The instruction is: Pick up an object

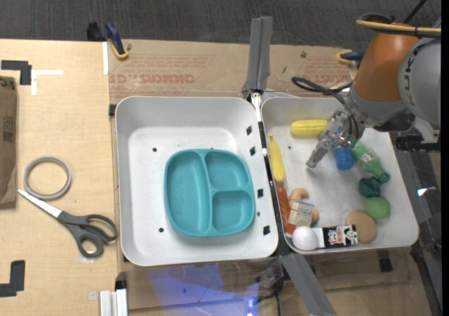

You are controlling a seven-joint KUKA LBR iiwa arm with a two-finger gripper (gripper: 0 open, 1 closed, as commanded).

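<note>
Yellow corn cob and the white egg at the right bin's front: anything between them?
In the camera view, bare white bin floor runs down from the corn cob; then a small carton lies just above the egg.

I see my arm point(421, 76) as a rounded grey shell with a broad orange band point(382, 62) above the wrist. A black cable point(319, 86) loops beside that band, and the tool point(317, 157) below is bare grey metal, slim and angular, with small dark fittings

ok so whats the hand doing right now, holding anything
hand: open, nothing between its fingers, hanging over the right bin beside the blue object.
</note>
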